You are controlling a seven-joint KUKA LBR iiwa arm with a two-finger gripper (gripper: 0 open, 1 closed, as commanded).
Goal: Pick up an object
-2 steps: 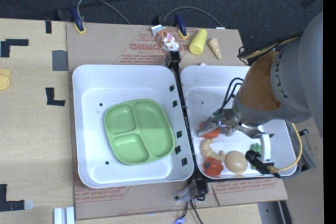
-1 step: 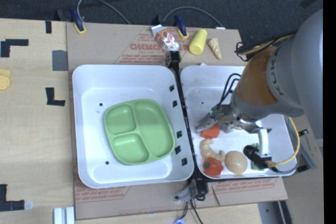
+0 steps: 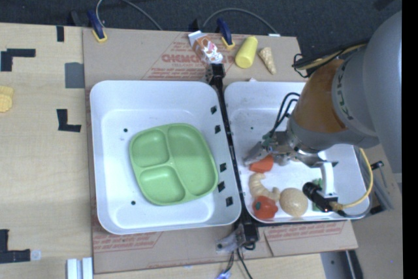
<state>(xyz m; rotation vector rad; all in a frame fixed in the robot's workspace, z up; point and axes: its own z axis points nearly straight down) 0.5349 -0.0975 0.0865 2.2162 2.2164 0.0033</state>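
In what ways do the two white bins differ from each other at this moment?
The left bin holds one green divided plate, lying flat in its middle; the right bin holds several small food items, among them a red tomato and a tan round piece, crowded near its front edge. The gripper is low over the right bin, while the left bin has no arm above it. Both are shallow, white, and side by side.

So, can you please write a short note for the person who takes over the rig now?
Gripper: low in the right bin, over the orange piece; whether it grips anything cannot be told.
Right bin also holds a croissant, a tomato and a beige ball near its front.
Left bin holds a green tray.
Done: nothing visibly lifted.
Left: grasp one object and raise it.
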